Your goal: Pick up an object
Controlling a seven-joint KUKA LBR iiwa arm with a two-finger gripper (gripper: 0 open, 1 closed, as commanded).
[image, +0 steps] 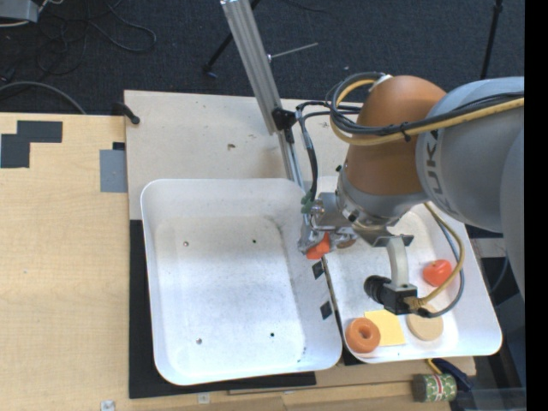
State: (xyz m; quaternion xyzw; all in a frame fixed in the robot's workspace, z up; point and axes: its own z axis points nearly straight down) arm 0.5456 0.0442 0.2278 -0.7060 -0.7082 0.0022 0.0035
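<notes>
The gripper [318, 245] is seen low over the dividing edge between the two bins, at the upper left corner of the right bin [479, 336], hanging beneath the orange-banded wrist of the arm [402, 157]. A small orange-red object [318, 249] is seen right at the gripper's tip, apparently pinched there, though whether it is truly held between closed fingers or merely touched cannot be told, since the fingers are masked by the wrist and cabling.

The relation that matters is judged to be this: the orange-red object lies directly under the gripper, on the rim side of the right bin, so no sideways travel would be called for, only a straight lift. No long axis can be made out on so small a piece.

The other candidates are kept well apart from the gripper, along the near edge of the right bin: an orange ring [364, 336] at the near left corner, a yellow flat block [387, 326] just beside it, and a tan disc [424, 325] further right. A red rounded piece [437, 271] lies toward the right edge. The left bin [163, 229] is seen beside it with bare speckled flooring.
</notes>
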